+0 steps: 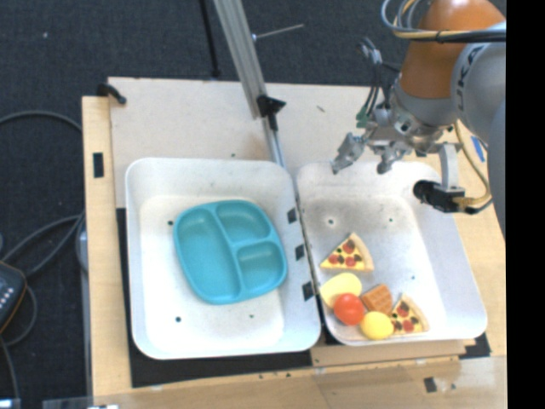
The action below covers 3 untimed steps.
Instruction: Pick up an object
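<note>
You are at the approach step: the hand (364, 158) hangs open and empty over the far edge of the shallow white right bin (443, 254), so you must next bring it toward that bin's near end, where the triangular toy pizza slice (348, 255) lies.

Bins: I see the left bin (153, 254) and right bin (443, 262) as matt white plastic, speckled with dark scuffs.
Tray: the divided tray (230, 250) looks like smooth blue plastic with a soft sheen.
Bench: the bench top (170, 118) reads to me as pale, matt board.
Floor: dark, rough carpet (85, 24).
Post: the slanted post (243, 41) looks like brushed metal.
Arm band: the orange band (447, 41) is glossy.
</note>
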Tool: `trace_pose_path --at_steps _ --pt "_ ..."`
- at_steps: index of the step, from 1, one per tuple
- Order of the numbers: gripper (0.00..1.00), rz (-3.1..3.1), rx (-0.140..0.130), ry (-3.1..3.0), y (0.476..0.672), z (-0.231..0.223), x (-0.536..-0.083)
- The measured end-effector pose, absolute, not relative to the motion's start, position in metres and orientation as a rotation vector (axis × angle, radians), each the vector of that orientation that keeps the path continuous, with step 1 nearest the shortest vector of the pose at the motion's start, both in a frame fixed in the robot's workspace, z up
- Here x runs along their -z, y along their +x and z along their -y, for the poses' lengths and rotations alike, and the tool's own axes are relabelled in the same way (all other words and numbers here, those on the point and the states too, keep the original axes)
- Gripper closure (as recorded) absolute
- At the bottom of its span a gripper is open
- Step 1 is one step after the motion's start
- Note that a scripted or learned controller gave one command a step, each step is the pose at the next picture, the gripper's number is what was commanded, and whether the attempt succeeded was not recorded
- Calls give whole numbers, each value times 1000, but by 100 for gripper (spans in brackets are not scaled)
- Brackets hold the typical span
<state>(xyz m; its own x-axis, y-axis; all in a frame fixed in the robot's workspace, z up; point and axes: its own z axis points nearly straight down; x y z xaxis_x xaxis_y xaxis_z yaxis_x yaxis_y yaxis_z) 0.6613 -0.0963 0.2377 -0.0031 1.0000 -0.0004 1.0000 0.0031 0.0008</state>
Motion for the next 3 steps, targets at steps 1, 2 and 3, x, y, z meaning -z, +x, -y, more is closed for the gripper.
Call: trace_pose_path --at_steps 1,2,3 --pt "0 -2224 0 2217 661 96 -238" --pt "0 -2224 7 2222 666 99 -176" --pt "0 -2224 7 2222 673 102 -117"
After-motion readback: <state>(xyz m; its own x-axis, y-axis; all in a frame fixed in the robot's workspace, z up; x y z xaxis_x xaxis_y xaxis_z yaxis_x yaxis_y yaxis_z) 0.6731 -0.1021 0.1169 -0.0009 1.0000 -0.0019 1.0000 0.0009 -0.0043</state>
